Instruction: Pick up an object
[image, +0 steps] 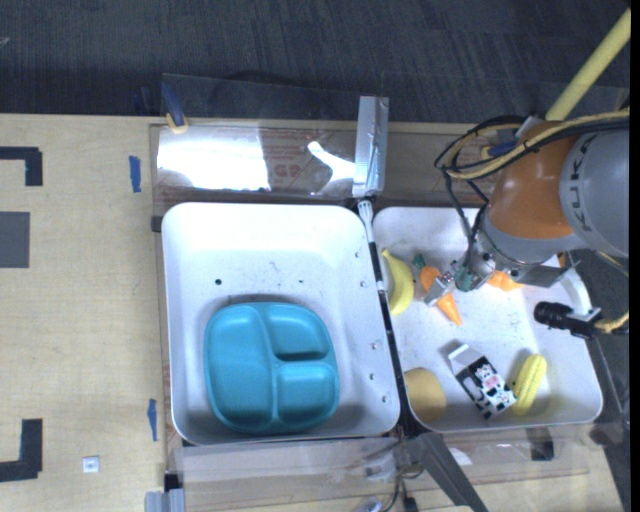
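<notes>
Nearest the camera, along the right bin's (585, 405) front edge, lie a yellowish round fruit (424, 390), a small black-and-white carton (483, 381) with a cow-like print whose lettering is too small to read, and a yellow corn-like piece (529, 382) standing roughly upright in the view. Farther back in that bin, a banana (399, 282) curves along the left wall, its long axis running front to back. Just beside it an orange carrot (449, 304) points down and to the right, lying on a slant. Directly above the carrot hangs the gripper (464, 280); whether it is spread or closed I cannot tell. Partial white letters "KU" show on the grey arm (600, 195). A blue divided tray (270, 364) rests in the left bin (190, 240).
</notes>
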